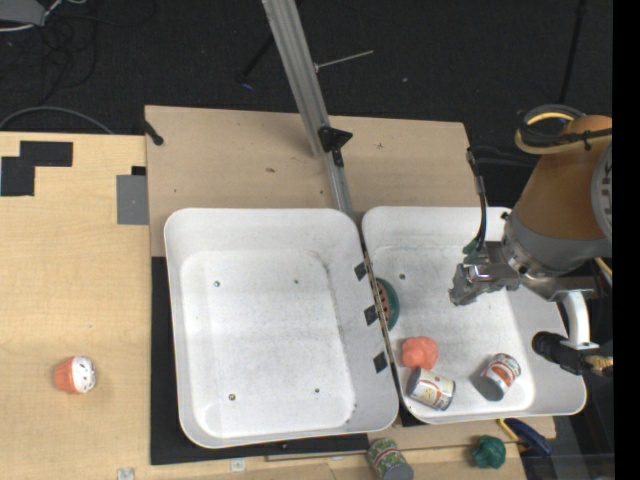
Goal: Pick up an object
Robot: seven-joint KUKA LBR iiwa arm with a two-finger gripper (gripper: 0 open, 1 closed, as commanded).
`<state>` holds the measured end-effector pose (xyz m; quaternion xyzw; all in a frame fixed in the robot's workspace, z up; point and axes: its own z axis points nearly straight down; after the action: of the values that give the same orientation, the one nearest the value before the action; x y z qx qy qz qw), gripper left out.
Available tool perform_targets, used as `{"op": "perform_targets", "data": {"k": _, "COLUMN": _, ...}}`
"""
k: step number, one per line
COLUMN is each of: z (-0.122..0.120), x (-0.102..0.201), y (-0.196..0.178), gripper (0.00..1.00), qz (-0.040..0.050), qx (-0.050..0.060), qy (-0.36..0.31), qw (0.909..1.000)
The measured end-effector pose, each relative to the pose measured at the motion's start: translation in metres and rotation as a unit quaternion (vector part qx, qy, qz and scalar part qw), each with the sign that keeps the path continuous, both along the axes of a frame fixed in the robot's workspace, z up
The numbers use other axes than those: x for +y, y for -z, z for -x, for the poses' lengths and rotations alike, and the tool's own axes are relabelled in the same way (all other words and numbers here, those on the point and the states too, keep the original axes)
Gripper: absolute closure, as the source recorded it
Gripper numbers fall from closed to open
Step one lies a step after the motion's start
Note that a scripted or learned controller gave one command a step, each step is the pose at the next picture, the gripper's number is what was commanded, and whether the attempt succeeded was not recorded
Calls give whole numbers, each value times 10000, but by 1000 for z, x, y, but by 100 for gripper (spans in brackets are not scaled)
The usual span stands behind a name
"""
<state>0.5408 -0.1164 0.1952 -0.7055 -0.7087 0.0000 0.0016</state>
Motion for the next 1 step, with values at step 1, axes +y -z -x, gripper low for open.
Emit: {"op": "perform_targets", "data": {"k": 1, "z": -5, "x": 48, "y": -13, "gripper": 100, "qz": 7, "qx": -9, "qy": 3, "qw": 10000}}
